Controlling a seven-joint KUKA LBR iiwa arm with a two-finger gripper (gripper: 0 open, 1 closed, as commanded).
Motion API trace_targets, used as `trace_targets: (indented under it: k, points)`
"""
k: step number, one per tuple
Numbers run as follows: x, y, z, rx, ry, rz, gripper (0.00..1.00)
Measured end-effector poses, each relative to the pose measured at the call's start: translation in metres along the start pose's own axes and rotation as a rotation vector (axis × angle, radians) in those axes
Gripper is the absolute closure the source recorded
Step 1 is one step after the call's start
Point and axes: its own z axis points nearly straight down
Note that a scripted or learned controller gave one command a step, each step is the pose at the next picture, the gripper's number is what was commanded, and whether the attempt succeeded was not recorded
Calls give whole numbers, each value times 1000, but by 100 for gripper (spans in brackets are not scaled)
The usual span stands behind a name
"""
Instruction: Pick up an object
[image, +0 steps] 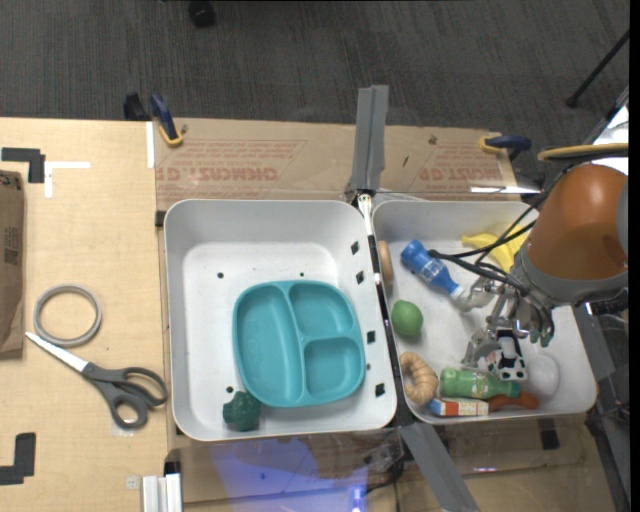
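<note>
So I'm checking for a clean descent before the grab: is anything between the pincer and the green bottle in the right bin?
Nothing visible does. The pincer hangs directly over the green bottle with only open space below. The crowding is at the sides: a croissant-like toy on the bottle's left, an orange-and-white tube against its near side.

Two white bins (190, 300); one teal tray (298, 343); one scissors (105, 378); one tape roll (67, 314).

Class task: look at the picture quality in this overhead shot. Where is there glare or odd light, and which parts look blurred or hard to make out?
Camera view: bluish light glows below the left bin, at the bottom edge; the white bin floors are bright and nearly shadowless; the teal tray is sharp; the gripper is small and cluttered, its details hard to read; the orange band looks soft.
</note>
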Motion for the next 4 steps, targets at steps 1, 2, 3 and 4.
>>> trace_targets:
  k: [1, 2, 3, 4]
  points:
    - [-61, 63, 0, 0, -2, 118, 0]
    - [-24, 63, 0, 0, 0, 162, 0]
    - [-63, 15, -22, 1, -4, -13, 0]
    - [-10, 50, 0, 0, 2, 234, 0]
